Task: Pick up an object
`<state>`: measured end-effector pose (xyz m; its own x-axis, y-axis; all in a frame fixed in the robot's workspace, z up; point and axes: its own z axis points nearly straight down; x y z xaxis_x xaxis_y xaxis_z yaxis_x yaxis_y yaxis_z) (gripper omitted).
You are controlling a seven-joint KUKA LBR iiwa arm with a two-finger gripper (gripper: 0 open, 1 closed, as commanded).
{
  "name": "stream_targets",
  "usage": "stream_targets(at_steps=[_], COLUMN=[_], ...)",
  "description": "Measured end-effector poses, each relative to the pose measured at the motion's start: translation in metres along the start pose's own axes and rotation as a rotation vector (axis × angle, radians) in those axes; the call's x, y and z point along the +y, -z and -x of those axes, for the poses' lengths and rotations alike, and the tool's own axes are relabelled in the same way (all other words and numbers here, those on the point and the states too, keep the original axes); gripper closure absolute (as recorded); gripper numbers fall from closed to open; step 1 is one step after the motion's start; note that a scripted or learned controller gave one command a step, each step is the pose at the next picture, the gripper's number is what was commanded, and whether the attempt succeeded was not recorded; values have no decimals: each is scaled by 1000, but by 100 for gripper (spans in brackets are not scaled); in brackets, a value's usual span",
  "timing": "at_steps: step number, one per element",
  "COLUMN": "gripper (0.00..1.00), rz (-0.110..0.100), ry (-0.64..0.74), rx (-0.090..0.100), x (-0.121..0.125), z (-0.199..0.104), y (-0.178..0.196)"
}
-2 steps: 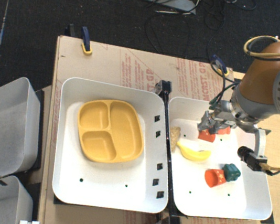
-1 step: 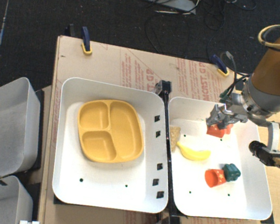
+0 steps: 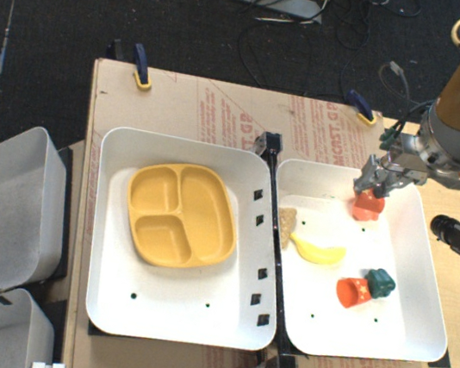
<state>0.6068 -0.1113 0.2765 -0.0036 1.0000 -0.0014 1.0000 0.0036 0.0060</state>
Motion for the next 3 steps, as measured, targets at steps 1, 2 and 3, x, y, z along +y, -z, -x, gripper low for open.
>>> stream_targets(at_steps=[1, 2, 3], gripper=[100, 100, 100], rz=[-3, -8, -7], ry=[4, 3, 5], rx=[2, 2, 3], x=[20, 21, 30], z=[-53, -98, -160], y=[-3, -17, -32])
